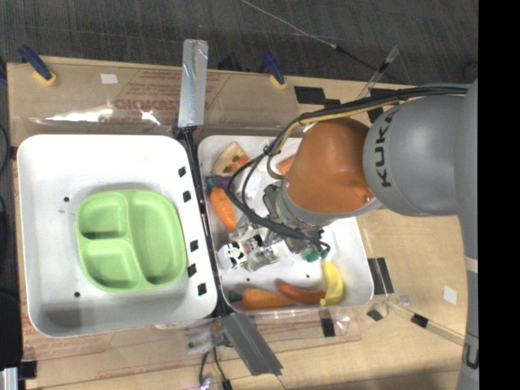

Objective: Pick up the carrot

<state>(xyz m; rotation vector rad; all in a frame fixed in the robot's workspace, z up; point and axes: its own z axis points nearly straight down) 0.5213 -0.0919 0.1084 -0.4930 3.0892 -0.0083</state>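
Against the right bin's (357, 242) left wall lies the short orange carrot (223, 207); claw (258, 250) state unclear.

A cardboard-covered table (406, 331) carries two shallow white bins side by side: the left bin (36, 218) and the right bin (361, 254), their inner walls touching, with blue clamps (36, 65) gripping the far edge.

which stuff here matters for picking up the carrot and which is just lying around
For the job:
- carrot, by the right bin's left wall
- gripper, low in the right bin

Just lying about:
- green divided plate in the left bin
- banana
- two orange-red pieces along the front wall
- wedge-shaped item at the back
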